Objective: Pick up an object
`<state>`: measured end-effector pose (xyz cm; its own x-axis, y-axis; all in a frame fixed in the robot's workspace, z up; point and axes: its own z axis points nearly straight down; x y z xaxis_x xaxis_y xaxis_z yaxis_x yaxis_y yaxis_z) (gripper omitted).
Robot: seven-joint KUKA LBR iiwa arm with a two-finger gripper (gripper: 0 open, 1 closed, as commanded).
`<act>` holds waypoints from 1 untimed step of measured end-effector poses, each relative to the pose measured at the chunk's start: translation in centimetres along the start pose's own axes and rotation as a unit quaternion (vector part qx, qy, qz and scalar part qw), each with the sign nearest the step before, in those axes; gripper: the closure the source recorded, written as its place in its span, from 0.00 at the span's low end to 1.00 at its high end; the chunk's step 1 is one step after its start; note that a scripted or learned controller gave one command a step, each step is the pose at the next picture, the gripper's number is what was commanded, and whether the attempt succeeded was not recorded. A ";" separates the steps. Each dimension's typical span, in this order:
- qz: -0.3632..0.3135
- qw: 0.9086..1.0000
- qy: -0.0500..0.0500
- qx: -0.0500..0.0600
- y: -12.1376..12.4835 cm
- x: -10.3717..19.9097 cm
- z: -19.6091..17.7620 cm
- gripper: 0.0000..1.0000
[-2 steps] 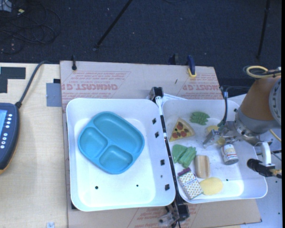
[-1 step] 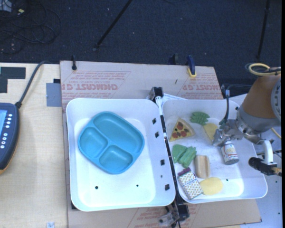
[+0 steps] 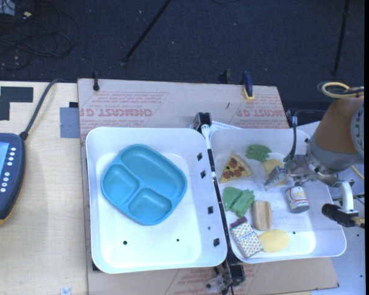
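Camera view: a dark carpeted floor lies behind a bench carrying cardboard and two white bins. The left bin [image 3: 98, 165] holds a blue divided plate [image 3: 144, 184]. The right bin [image 3: 329, 247] holds toy food and a small can [image 3: 298, 198]. The gripper [image 3: 275, 177] hovers low beside the can; its finger state cannot be determined. Judged step: approach, nothing lifted. The can stands roughly upright, tilted slightly, long axis near vertical. The next move calls for centring over the can and descending around it, clear of the pizza slice [image 3: 235, 168].
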<state>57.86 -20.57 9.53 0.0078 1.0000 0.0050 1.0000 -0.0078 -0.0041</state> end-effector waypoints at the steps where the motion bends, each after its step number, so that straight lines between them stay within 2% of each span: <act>1: 0.002 1.000 0.000 0.002 0.0 -0.2 -0.8 1.00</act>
<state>57.82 -20.77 10.32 0.0110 0.9999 0.0059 0.9999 -0.0109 -0.0073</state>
